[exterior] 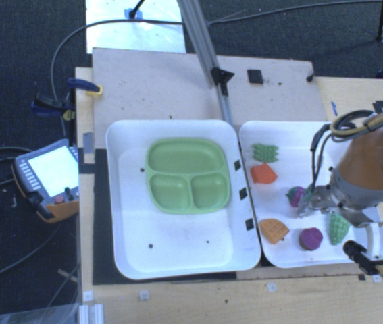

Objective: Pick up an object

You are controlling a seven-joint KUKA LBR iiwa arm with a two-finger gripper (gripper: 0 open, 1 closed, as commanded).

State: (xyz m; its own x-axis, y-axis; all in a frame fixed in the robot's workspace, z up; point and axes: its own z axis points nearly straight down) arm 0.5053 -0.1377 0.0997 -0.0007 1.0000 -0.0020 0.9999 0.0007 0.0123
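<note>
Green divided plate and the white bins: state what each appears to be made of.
Green divided plate: likely moulded plastic, matte, with uniform colour and soft rounded compartment edges. Left white bin and right white bin: probably thin formed plastic, smooth with a slight sheen and rounded rims.

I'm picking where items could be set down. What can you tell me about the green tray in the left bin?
The green tray is a light green, plastic-looking divided plate with rounded corners: one wide compartment at the far side, two smaller ones nearer the camera. It lies flat, upright, in the left bin, toward its far half. Nothing sits in its compartments or touches it.
</note>
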